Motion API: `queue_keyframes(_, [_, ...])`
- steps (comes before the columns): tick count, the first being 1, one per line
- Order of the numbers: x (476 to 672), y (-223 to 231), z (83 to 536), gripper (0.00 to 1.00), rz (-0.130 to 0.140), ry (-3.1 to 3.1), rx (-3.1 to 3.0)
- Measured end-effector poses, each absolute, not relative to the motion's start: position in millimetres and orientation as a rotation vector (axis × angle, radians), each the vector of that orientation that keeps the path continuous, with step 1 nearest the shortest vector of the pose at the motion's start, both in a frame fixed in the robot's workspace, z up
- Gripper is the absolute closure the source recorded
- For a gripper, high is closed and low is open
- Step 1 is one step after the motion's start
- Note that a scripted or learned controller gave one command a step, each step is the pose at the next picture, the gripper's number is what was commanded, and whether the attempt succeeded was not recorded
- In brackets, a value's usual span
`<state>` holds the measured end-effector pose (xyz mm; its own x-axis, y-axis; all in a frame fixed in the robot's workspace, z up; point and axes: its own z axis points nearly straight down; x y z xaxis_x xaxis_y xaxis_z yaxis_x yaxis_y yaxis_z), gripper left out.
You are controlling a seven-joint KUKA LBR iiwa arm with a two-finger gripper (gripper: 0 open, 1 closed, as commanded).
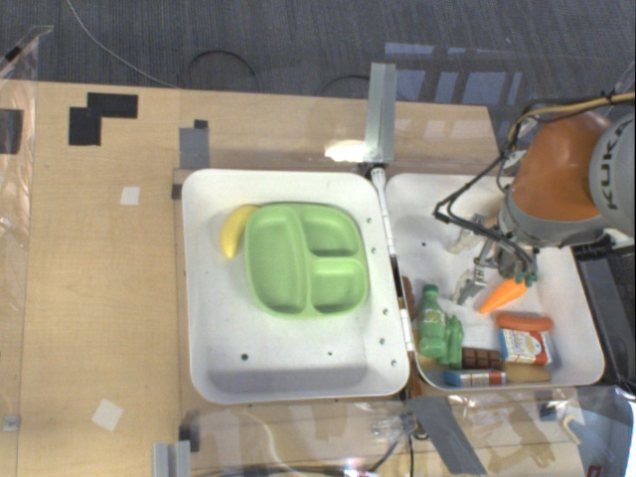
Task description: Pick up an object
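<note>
My gripper (489, 278) hangs low over the middle of the right bin (427, 207), under the grey wrist with its orange band. An orange carrot (504, 294) lies right at the gripper's tip, touching or nearly touching it. I cannot make out whether the carrot is between the gripper's parts. A green bottle (431, 323) lies to the gripper's lower left, near the wall between the bins.
A red and white carton (524, 342), a brown bar (483, 359) and a thin blue and red item (475, 377) sit along the right bin's front. In the left bin (288, 366) lie a green divided plate (303, 259) and a yellow banana (235, 230).
</note>
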<state>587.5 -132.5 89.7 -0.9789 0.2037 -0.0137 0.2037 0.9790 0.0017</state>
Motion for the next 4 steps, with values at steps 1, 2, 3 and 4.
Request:
queue_keyframes(1, [555.9,-142.5,90.4,0.00,-0.001,3.107,0.345])
queue_keyframes(2, [561.2,-142.0,105.3,1.00,-0.005,3.090,0.333])
queue_keyframes(3, [558.7,-163.6,325.5,1.00,-0.008,3.110,0.196])
queue_keyframes(4, [593.5,-205.7,260.0,1.00,-0.002,3.122,-0.281])
